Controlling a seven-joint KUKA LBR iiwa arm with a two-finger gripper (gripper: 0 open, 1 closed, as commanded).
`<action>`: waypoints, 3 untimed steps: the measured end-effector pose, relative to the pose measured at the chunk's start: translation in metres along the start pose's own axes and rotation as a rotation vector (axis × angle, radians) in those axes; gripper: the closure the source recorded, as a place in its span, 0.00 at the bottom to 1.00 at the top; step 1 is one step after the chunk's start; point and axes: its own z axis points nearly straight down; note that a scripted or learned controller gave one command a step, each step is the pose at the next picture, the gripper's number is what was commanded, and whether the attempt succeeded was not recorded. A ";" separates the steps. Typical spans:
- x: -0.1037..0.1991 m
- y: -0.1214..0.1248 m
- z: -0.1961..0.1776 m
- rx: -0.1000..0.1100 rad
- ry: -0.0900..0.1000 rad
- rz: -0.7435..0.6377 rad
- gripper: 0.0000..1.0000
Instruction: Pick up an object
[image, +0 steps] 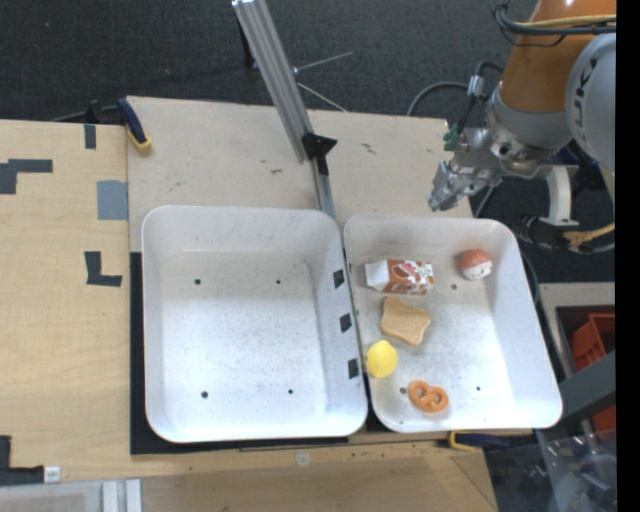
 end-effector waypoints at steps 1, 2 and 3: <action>0.058 0.004 0.022 0.008 0.001 -0.004 1.00; 0.112 0.010 0.044 0.009 0.001 -0.004 1.00; 0.160 0.000 0.048 0.008 0.001 -0.004 1.00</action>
